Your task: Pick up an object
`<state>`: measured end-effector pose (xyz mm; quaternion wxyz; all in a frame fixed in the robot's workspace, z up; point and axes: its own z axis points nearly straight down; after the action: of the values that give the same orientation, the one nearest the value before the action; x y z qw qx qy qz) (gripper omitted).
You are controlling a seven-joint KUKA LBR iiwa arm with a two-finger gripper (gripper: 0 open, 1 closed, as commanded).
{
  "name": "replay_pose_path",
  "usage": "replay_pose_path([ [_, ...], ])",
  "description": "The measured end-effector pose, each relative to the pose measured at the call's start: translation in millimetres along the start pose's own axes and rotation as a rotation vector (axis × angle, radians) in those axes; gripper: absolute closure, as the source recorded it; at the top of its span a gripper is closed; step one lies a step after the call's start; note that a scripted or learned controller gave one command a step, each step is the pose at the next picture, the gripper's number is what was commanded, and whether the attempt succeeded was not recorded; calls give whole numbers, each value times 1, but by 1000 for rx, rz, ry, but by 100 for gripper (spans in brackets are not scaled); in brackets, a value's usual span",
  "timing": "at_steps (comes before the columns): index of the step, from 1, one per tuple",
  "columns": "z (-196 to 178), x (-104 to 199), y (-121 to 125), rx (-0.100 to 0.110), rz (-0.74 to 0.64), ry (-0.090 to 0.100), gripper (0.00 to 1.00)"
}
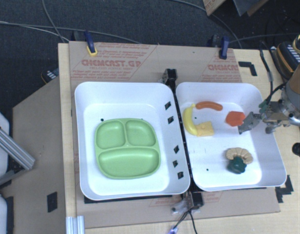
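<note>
Best lowered squarely over the orange piece (235,118), lying in the right bin (267,179) just beside the hand (251,123), whose state cannot be told from here, then closed gently, clear of the sausage (209,106).

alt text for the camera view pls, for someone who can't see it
A robot gripper reaches from the right into the right bin, beside an orange piece. That bin also holds a banana and sausage; the left bin holds a green tray.
</note>
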<state>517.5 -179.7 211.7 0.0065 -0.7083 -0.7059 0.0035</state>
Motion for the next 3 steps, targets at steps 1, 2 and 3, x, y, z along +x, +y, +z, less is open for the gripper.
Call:
replay_pose_path([
  [1,-7,0,3,-13,-4,-3,0],
  [2,37,4,-1,-8,-3,-1,0],
  [3,88,14,-3,-8,-4,0,0],
])
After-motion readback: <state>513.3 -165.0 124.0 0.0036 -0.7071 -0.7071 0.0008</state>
